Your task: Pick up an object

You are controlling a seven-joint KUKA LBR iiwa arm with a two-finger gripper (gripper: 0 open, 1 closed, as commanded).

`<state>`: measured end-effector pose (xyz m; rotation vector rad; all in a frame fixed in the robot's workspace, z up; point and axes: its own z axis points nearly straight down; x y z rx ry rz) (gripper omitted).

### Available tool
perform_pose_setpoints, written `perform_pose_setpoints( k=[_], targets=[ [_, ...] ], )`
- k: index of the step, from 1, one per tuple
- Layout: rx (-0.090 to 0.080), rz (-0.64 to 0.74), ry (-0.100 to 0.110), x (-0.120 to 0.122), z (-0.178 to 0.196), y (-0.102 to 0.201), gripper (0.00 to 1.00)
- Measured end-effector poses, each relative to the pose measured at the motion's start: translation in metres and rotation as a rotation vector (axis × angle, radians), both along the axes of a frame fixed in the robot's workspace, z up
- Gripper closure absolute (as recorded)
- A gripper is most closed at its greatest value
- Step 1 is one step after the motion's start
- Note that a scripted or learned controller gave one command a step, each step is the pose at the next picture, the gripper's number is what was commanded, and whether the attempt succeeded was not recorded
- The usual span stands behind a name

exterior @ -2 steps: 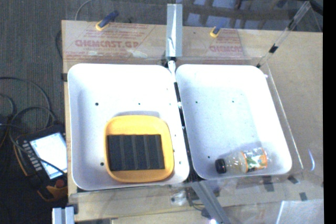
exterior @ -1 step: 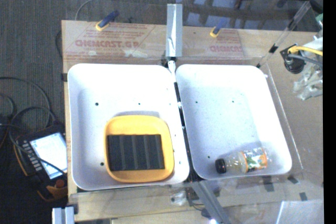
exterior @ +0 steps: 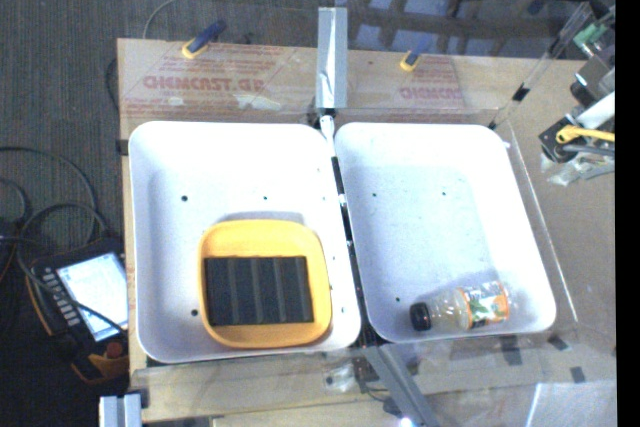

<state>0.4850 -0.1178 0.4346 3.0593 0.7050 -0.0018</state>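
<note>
I see a yellow tray (exterior: 266,285) near in the left bin (exterior: 160,175); a small bottle (exterior: 462,307) lies on its side near in the right bin (exterior: 440,165); the gripper's state I cannot tell.

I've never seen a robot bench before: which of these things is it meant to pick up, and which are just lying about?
For the job:
- yellow tray, in the left bin
- small bottle with a dark cap, lying in the right bin

Lying about:
- handheld controller on the floor
- blue-and-yellow clamps on the clear back panel
</note>
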Motion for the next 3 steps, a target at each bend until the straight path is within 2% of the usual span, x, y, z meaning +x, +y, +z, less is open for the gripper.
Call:
perform_pose_setpoints(
  k=[1,2,3],
  targets=[
    [0.002,-0.253,0.000,0.043,-0.001,0.081,1.00],
    [0.001,-0.252,0.000,0.043,-0.001,0.081,0.00],
    [0.000,-0.253,0.000,0.028,0.000,0.022,0.00]
  ],
)
